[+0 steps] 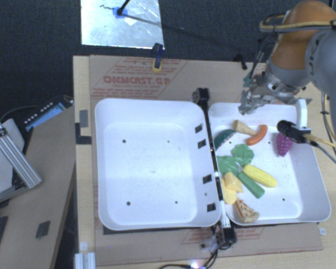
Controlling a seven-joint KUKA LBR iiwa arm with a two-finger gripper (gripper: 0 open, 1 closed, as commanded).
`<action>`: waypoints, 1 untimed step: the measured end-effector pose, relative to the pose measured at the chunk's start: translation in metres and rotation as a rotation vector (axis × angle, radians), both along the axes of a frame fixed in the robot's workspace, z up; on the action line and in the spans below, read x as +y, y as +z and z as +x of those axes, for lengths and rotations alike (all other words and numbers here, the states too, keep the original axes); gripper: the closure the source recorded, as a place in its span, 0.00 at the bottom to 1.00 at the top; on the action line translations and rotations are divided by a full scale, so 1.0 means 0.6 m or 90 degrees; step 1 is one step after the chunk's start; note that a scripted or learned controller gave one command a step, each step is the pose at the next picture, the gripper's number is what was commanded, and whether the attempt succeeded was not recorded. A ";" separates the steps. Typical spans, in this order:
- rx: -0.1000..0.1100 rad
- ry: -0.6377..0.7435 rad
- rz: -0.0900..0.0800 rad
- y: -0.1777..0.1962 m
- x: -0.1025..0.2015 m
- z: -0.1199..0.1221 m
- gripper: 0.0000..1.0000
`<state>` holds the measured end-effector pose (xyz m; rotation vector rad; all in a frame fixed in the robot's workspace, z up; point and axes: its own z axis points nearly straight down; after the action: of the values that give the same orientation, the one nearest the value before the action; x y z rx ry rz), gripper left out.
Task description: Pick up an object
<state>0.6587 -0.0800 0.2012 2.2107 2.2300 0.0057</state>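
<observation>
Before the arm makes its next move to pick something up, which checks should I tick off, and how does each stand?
1. Objects available: ok. Toy foods lie in the right white bin, among them an orange toy sausage and purple toy grapes.
2. Gripper at the bin with objects: ok, it hangs at the right bin's far edge.
3. Gripper unloaded: cannot tell, too small to read.
4. Target standing apart: ok for the grapes; not ok for the yellow toy corn cob, which lies against green pieces.
5. Height above the objects: cannot tell from one view.
</observation>
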 end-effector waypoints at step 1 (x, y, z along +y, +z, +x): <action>-0.012 0.000 -0.001 0.303 0.063 -0.035 1.00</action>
<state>0.6376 -0.0421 0.3831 2.2002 2.2209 0.0241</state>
